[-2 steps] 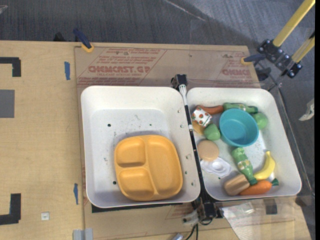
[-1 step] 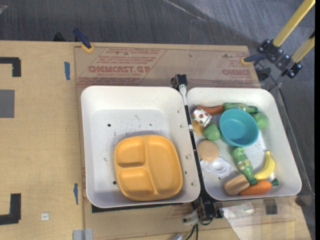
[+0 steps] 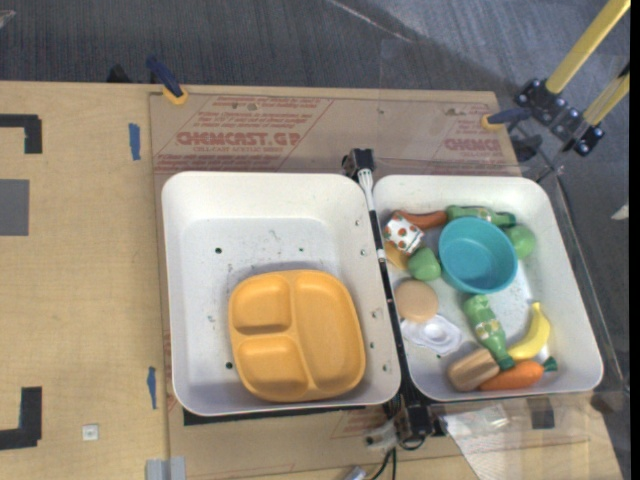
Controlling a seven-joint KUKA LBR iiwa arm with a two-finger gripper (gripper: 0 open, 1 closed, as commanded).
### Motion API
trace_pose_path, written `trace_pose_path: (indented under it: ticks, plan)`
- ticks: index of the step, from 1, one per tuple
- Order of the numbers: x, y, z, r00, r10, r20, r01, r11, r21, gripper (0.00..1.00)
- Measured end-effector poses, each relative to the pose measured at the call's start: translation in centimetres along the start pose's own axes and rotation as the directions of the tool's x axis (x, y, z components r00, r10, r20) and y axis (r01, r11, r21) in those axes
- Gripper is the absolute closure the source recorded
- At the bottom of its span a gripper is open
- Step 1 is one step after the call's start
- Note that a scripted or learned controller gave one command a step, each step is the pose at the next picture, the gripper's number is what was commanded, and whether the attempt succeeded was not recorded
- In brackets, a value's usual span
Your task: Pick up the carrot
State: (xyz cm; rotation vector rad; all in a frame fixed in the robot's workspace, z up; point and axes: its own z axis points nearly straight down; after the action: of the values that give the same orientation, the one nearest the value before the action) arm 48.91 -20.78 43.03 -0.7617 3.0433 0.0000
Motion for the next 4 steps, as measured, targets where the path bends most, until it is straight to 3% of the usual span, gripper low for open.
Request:
trace_pose_path:
  ticks: [2,3,4]
  plan:
    - [0.0,0.0,-0.1,1.000,0.001,0.001,-0.001,1.000,0.002,0.00]
    - [0.6,-1.4,-1.7,0.856,-0.518,0.001,0.517,0.856,0.007,0.00]
    - [0.6,-1.4,-1.6,0.856,-0.518,0.002,0.518,0.856,0.006,0.00]
